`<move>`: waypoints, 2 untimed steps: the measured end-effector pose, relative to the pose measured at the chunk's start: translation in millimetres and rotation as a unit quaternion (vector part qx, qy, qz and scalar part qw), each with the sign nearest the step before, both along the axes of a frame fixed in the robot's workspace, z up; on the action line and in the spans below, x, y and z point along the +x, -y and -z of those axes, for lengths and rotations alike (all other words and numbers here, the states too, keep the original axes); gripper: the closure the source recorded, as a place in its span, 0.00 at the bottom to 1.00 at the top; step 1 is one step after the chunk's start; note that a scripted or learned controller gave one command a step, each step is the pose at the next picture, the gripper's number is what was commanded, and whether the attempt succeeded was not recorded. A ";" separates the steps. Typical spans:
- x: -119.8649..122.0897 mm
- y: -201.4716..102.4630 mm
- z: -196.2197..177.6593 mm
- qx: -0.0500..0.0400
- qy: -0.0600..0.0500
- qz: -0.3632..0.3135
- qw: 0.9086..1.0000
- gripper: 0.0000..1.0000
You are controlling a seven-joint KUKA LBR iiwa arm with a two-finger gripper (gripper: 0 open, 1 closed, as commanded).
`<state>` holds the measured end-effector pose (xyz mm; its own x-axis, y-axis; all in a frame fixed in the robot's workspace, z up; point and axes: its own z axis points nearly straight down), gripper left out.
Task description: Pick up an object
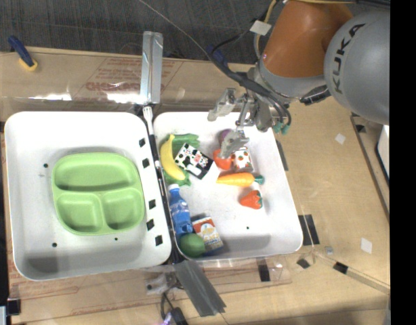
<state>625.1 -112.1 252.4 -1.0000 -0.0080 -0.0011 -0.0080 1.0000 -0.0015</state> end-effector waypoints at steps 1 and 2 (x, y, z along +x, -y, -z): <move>7.8 77.0 101.0 0.002 -0.004 -0.107 0.994 0.00; -95.7 98.4 160.2 0.001 -0.001 -0.211 0.978 0.00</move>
<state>529.4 -210.5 92.2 -0.9078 -0.4195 -0.0004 -0.4195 0.9078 0.0007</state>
